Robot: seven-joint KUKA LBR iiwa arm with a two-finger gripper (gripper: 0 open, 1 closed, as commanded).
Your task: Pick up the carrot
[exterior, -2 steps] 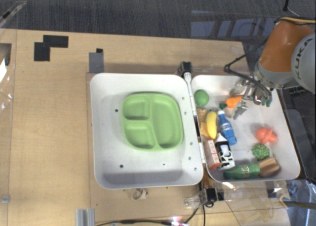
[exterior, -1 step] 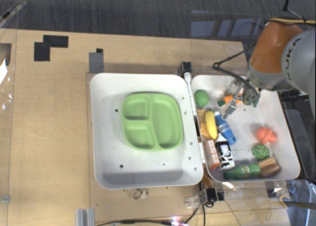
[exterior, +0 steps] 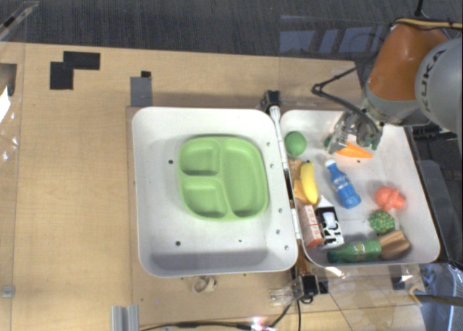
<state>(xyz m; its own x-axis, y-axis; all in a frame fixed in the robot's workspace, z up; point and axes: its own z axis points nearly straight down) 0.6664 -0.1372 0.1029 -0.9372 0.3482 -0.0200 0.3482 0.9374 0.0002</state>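
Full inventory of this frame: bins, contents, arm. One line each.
shallow white bins: 2, white, side by side on the bench
green compartment plate: 1, light green, middle of the left bin
green ball: 1, green, right bin's top left
orange carrot: 1, orange, right bin's top, right under the gripper
yellow banana: 1, yellow, right bin's left side
blue bottle: 1, blue with white cap, right bin's centre
orange-red toy: 1, right bin's right side
green bumpy toy: 1, below the orange-red toy
dark green bottle: 1, right bin's bottom edge
gripper: 1, grey, over the carrot
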